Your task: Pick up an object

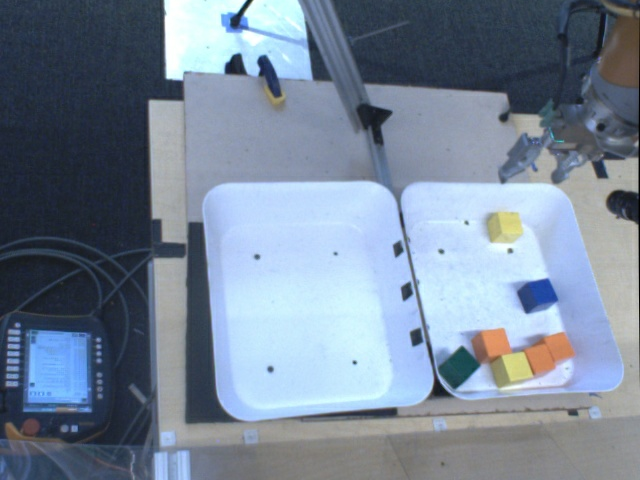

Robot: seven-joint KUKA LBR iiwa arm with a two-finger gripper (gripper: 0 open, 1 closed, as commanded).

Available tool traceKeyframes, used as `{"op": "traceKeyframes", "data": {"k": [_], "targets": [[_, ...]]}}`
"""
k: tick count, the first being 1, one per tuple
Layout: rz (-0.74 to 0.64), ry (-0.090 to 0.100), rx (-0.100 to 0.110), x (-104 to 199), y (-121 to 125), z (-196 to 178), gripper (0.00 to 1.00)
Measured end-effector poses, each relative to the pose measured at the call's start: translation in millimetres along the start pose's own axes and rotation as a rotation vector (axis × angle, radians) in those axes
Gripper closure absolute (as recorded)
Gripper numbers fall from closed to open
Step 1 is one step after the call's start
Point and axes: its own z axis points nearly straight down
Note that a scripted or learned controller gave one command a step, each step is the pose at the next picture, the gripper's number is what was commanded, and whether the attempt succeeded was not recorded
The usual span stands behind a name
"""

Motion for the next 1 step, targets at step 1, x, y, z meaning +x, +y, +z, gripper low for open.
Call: {"op": "traceKeyframes", "data": {"k": [1], "targets": [[0.0, 0.0, 0.0, -0.1, 0.0, 0.0, 0.0]]}}
